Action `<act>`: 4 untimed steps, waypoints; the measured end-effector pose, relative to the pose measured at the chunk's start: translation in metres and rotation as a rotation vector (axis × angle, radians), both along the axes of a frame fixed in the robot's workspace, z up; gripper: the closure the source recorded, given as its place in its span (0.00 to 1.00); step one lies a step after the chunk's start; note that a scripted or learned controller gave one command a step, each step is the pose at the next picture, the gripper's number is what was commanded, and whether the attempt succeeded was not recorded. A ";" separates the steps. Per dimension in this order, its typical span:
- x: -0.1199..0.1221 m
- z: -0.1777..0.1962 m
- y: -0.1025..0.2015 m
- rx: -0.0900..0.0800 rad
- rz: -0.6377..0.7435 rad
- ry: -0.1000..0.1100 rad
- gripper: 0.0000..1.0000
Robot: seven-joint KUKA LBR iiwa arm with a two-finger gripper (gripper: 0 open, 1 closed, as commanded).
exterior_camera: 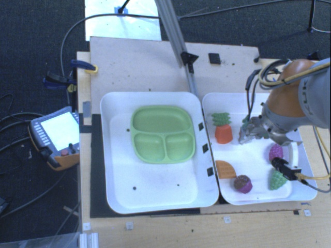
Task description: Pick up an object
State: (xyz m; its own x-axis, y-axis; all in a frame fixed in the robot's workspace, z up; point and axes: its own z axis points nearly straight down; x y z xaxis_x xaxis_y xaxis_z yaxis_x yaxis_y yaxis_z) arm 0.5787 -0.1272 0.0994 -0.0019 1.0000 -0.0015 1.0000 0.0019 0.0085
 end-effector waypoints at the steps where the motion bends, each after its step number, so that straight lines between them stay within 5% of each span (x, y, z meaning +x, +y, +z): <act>1: 0.005 0.064 0.001 0.000 0.003 0.002 1.00; 3: 0.017 0.138 0.003 0.001 0.004 0.004 1.00; 4: 0.010 0.127 0.051 0.002 0.007 0.008 1.00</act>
